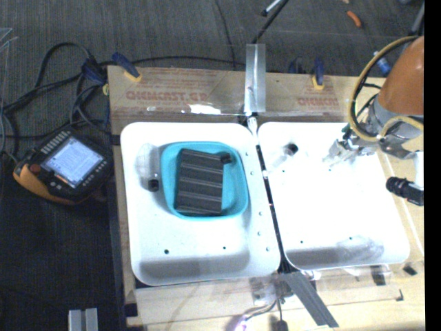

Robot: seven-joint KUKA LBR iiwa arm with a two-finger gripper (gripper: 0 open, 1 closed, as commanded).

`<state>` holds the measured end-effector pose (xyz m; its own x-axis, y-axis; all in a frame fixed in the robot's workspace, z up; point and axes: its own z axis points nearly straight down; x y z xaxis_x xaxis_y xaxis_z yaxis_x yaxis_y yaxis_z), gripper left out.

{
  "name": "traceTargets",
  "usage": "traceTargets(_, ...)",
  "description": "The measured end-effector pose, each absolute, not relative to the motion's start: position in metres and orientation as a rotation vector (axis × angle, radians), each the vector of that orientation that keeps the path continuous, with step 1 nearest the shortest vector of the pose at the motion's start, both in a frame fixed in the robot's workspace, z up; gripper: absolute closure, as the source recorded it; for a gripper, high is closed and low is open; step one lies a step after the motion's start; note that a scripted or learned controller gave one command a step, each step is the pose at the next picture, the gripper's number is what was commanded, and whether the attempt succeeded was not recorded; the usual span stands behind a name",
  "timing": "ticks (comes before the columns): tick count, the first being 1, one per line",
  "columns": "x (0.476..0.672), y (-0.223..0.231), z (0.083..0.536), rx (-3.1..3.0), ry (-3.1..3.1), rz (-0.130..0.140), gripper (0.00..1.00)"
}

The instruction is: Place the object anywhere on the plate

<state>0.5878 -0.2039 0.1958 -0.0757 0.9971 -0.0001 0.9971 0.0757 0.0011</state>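
Note:
A blue plate (236,193) lies in the left bin (193,257). A dark grey ribbed block (200,181) rests flat on it and covers most of its middle. My gripper (340,150) hangs over the far right part of the right bin (344,219), well away from the plate. I see nothing held at its tip. A small clear item with a black end (287,151) lies in the right bin, to the left of the gripper and apart from it.
A pale, clear bottle-like thing with a black cap (146,165) lies against the plate's left side. The ridge between the two bins (267,192) runs down the middle. A handheld pendant (67,164) sits off the bench at left.

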Motion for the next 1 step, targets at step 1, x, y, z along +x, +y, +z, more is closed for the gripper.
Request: traceTargets(1, 0.5878, -0.2038, 0.1958, 2.135, 2.304, 0.001, 0.0)
